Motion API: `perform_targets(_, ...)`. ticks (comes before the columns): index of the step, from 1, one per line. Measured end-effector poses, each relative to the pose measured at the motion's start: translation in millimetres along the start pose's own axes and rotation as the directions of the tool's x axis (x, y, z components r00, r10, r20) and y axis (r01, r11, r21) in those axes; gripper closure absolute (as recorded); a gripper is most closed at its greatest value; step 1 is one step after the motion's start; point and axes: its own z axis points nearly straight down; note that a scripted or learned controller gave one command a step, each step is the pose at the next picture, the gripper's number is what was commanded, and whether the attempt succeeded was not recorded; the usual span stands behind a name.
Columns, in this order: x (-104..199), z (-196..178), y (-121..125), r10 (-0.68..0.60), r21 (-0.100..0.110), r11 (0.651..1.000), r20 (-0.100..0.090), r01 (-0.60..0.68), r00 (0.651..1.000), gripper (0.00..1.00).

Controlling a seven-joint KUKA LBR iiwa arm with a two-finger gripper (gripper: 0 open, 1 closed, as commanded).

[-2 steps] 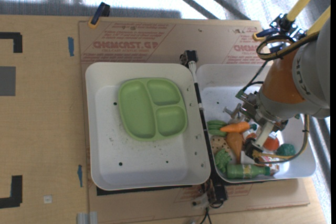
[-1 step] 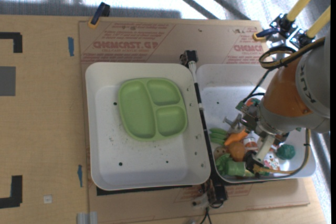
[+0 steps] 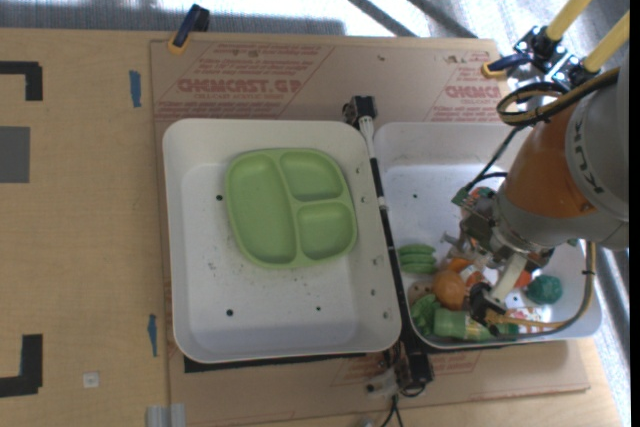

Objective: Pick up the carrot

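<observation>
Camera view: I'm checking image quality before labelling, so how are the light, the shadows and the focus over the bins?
Camera view: striped sunlight on the floor above; even light on the green plate; arm shadow over the right bin; toys under the gripper small, soft.

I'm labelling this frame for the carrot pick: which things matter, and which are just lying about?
Matter:
carrot
gripper
right bin

Lying about:
green divided plate
left bin
green leafy toy
teal toy
</observation>
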Motion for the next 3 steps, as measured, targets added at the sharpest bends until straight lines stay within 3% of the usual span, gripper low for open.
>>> perform_targets(1,-0.4,0.3,-0.4,-0.001,0.002,1.0,0.001,0.001,1.0,0.0)
perform_targets(2,0.2,-9.4,0.0,0.001,0.001,1.0,0.0,-0.001,1.0,1.0)
perform_targets(3,0.1,-9.2,-0.1,0.001,0.001,1.0,0.001,-0.001,1.0,0.0)
